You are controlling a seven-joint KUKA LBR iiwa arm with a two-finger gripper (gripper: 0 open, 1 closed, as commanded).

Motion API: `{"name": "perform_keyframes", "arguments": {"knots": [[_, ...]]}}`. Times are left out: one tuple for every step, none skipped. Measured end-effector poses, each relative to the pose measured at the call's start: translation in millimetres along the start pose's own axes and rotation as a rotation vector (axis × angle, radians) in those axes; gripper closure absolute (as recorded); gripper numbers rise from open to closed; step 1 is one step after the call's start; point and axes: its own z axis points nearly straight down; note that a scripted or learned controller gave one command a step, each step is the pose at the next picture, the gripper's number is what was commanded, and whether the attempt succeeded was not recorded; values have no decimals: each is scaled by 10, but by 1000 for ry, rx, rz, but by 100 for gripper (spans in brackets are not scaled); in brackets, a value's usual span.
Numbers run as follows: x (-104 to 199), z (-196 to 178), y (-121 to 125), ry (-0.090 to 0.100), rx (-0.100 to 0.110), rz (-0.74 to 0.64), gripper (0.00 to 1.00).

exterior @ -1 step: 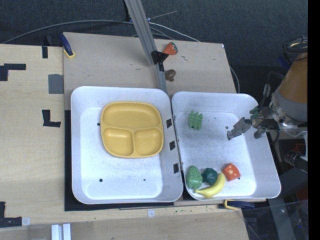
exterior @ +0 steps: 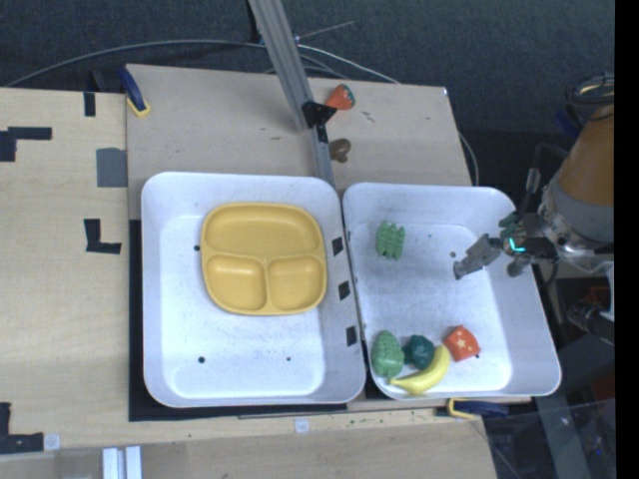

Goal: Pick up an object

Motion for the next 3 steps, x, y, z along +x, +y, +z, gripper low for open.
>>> {"name": "perform_keyframes", "arguments": {"knots": [[93, 487, -42, 1, 5, 1, 0], [93, 1135, -61, 1, 7, 1, 0], [93, 1511, -61, -2, -1, 1, 0]]}}
